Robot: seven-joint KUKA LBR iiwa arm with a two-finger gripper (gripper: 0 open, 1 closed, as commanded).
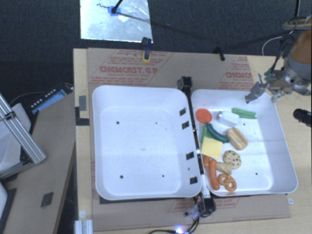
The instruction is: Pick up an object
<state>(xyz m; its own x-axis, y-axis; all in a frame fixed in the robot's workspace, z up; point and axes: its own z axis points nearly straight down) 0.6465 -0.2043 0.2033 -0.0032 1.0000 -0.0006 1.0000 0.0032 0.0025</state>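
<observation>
You are seeing the arm [298,57] reaching in from the right, its gripper [264,92] hanging with fingers spread wide, holding nothing, over the right bin's [280,152] far edge. The toy food [222,147] is lying clustered along that bin's left side.

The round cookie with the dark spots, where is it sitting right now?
In the camera view, the cookie lies in the right bin, toward its near left part, just below the bread roll and right of the yellow block.
</observation>
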